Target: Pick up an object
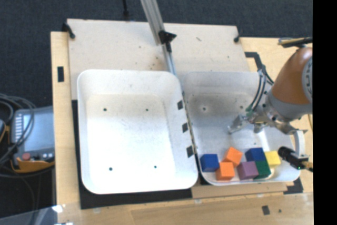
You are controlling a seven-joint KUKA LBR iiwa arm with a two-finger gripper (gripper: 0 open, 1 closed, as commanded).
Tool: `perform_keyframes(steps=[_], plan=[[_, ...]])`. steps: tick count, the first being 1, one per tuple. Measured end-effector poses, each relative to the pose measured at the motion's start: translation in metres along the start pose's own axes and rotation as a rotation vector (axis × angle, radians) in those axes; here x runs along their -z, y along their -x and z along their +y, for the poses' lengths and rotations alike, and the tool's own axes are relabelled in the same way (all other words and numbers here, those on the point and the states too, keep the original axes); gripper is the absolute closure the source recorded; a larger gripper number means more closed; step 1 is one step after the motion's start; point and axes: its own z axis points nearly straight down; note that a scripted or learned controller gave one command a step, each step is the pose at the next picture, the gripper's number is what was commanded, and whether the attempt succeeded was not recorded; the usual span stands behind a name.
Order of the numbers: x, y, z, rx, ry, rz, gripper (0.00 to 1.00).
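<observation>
Gripper [247,123] hangs over the right bin [221,87], near its right edge; I cannot tell its state. Blocks cluster along that bin's near edge toward its near right corner: blue cube [209,162], two orange cubes [234,155], purple [247,169], green [263,168], yellow [273,158]. None shows a long axis.

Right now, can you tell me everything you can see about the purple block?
The purple block is a small cube with a dull, matte lilac look, maybe foam or painted wood. It sits flat on the floor of the right bin, near its front edge, in a cluster of blocks. An orange block sits close on its left, a green block on its right, and a blue block just behind it. The gripper is farther back, not touching it.
</observation>
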Motion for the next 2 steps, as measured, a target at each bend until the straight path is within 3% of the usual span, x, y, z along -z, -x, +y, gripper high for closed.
perform_keyframes(steps=[1, 2], plan=[[0.012, 0.001, 0.001, -0.006, 0.005, 0.0, 1.0], [0.056, 0.006, 0.003, -0.002, 0.003, 0.001, 1.0]])
